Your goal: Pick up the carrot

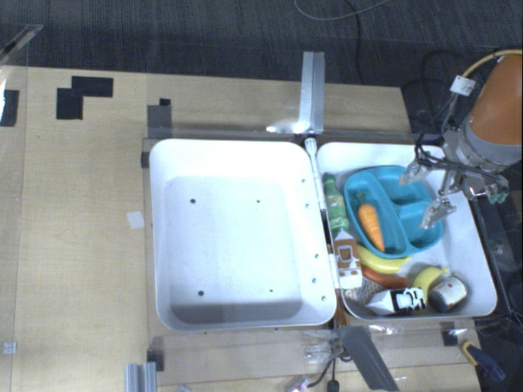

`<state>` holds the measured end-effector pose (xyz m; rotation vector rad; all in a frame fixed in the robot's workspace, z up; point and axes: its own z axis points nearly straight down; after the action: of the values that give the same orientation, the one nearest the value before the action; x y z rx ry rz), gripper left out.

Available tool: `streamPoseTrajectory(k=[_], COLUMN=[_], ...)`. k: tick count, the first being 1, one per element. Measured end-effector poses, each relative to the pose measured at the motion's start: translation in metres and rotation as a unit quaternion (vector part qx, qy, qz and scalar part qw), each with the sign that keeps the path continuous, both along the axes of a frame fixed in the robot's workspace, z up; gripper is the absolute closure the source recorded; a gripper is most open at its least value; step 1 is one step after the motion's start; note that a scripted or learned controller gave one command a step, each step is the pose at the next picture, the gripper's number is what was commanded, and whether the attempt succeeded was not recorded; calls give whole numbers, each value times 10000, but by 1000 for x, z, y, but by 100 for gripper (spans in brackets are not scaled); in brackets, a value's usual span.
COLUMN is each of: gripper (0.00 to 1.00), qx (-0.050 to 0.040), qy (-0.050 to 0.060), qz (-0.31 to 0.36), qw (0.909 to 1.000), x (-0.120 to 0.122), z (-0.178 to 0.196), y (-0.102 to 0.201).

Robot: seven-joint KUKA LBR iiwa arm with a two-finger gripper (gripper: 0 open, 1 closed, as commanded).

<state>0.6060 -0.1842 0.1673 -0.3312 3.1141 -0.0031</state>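
my pincer [425,193] hangs over the right-hand bin [484,278], its two fingers [438,211] spread apart with nothing between them, above the right part of a blue tray [359,184]. the carrot [372,226] lies inside that blue tray, towards its left side, pointing down and a little right, apart from my fingers. below the tray a banana [382,262] curves along its edge, and a yellow lemon [426,278] sits near the bin's lower right corner. a green bottle [333,203] lies along the bin's left wall. the left-hand bin [163,219] sits beside it.
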Motion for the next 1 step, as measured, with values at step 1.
streamPoseTrajectory(k=[1], gripper=[0], qx=[-16], qy=[-13], qz=[1554], qw=[9878], x=[18], z=[66], y=[-21])
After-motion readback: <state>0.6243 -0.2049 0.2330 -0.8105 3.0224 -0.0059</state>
